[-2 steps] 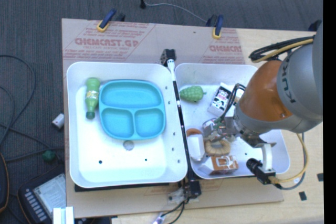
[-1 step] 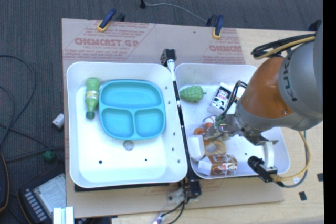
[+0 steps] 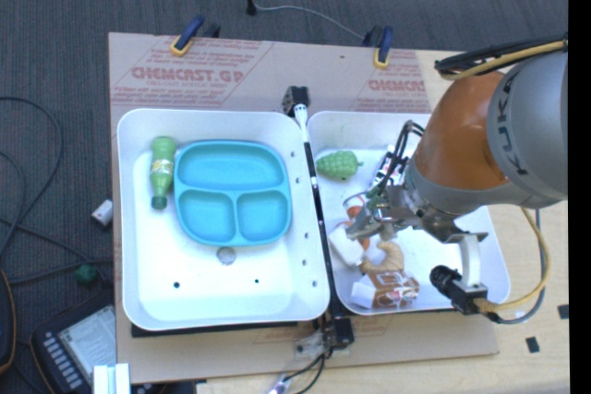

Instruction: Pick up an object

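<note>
My gripper (image 3: 367, 219) hangs low in the right bin (image 3: 480, 277), over a small heap of objects near the bin's middle left. Right under it lie an orange and white item (image 3: 355, 215) and a white piece (image 3: 343, 249). A brown and white carton (image 3: 388, 283) lies toward the bin's front. A green knobbly fruit (image 3: 337, 164) sits at the bin's back left, apart from the gripper. The arm's orange band and grey body cover the right half of the bin.
The left bin (image 3: 138, 226) holds a blue divided tray (image 3: 233, 192), a green bottle (image 3: 162, 171) along its left side and a small grey disc (image 3: 226, 256) in front of the tray. A black and white tool (image 3: 298, 103) lies at the back between the bins.
</note>
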Controlling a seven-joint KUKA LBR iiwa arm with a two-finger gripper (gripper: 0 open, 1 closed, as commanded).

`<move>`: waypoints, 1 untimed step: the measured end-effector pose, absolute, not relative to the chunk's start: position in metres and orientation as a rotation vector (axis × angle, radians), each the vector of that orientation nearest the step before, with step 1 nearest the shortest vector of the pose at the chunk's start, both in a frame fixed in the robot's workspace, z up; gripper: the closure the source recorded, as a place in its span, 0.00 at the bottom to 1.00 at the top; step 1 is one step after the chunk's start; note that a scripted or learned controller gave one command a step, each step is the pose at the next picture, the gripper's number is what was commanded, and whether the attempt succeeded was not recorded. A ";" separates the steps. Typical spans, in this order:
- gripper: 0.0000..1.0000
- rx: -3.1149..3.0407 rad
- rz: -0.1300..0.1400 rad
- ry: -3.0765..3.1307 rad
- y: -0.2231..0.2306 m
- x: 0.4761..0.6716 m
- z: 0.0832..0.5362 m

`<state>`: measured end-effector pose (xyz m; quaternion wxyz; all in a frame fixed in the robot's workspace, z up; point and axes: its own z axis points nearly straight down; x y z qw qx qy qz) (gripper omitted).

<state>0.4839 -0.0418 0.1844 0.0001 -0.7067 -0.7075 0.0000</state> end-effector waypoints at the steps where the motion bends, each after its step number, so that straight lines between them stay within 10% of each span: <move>1: 1.00 -2.220 0.001 -2.222 -0.042 0.484 0.194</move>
